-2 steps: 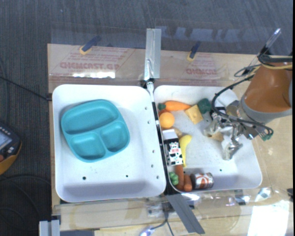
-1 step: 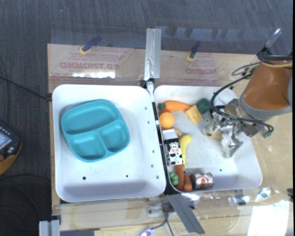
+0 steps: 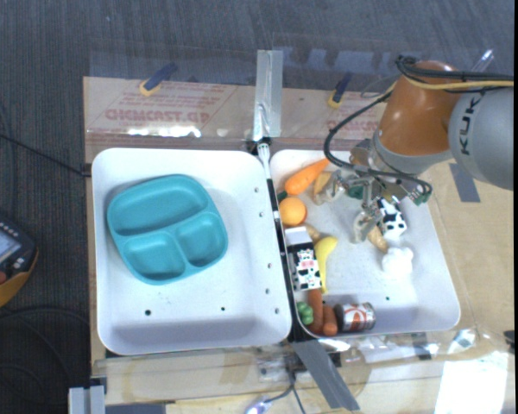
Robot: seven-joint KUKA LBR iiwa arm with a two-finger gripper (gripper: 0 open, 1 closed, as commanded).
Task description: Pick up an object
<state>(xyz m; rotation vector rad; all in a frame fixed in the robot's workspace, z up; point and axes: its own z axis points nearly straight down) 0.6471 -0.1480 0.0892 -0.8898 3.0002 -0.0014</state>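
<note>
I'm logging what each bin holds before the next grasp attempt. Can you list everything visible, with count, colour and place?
Bins: 2, white, side by side on the bench.
Divided tray: 1, teal, in the left bin.
Carrot: 1, orange, top left of the right bin.
Round fruit: 1, orange, below the carrot by the divider.
Cow-print carton: 1, black and white, along the divider.
Banana: 1, yellow, beside the carton.
Can: 1, red and white, on its side at the right bin's near edge.
Cow figure: 1, black and white, under the gripper.
White lump: 1, right bin, below the cow figure.
Arm: 1, grey with orange band, reaching in from the right.
Gripper: 1, over the right bin.
</note>
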